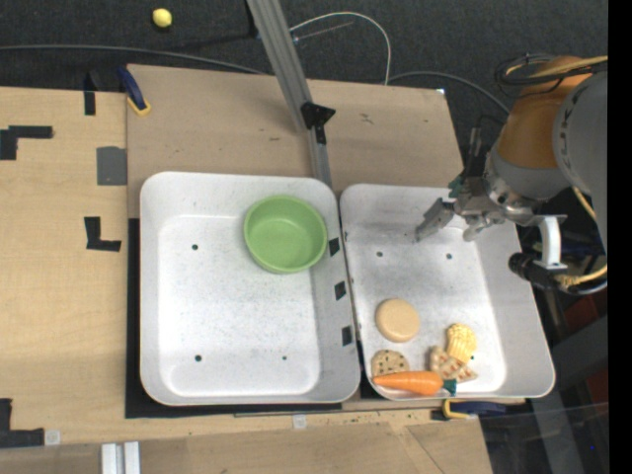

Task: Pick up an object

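The right bin holds a round tan cookie, a darker cracker, an orange carrot and a yellow corn piece with a small waffle-like piece, all near its front edge. A green bowl sits in the left bin, at its far right part. My gripper hangs over the far part of the right bin, fingers spread open with nothing between them, well behind the food items.
A grey slanted pole crosses the bench behind the bins. A yellow ball lies on the dark floor at the far left. Cables loop behind the right bin.
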